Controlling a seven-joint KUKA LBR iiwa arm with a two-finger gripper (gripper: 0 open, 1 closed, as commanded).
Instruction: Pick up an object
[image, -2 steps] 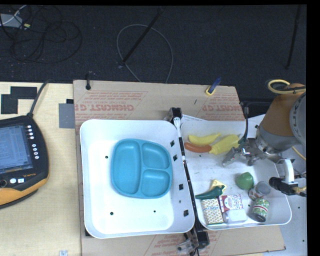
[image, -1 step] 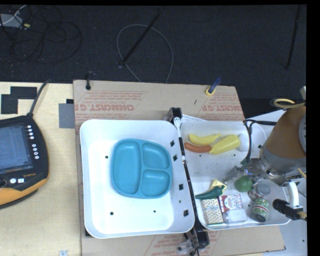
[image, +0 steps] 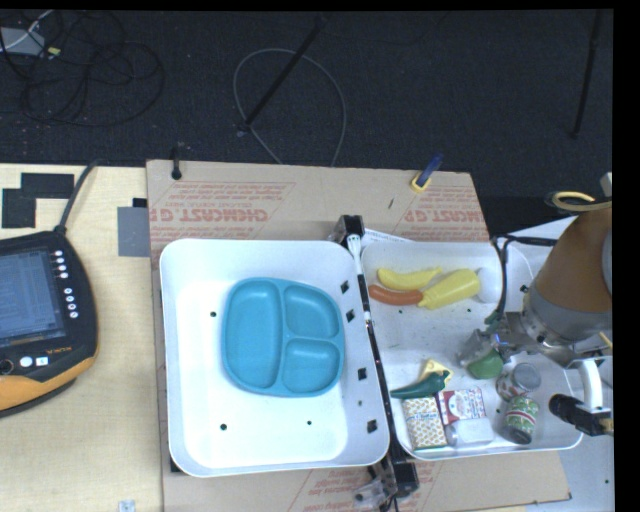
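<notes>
A: Cardboard (image: 300, 205) lay under both bins; the left bin (image: 190, 300) held a blue tray (image: 282, 335).

B: And the gripper (image: 483, 352)?

A: Low in the right bin (image: 440, 318), reaching for a green object (image: 484, 366). Grip state unclear. Its long axis couldn't be read; next it needed closing, then lifting.

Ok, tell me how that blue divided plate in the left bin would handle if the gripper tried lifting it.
The blue divided plate looks like moulded plastic, so probably stiff and light for its size. It lies flat in the left bin with a low rim, so a two-finger gripper may struggle for purchase. Its smooth surface looks likely to slip; pushed, it should slide rather than tip.
</notes>
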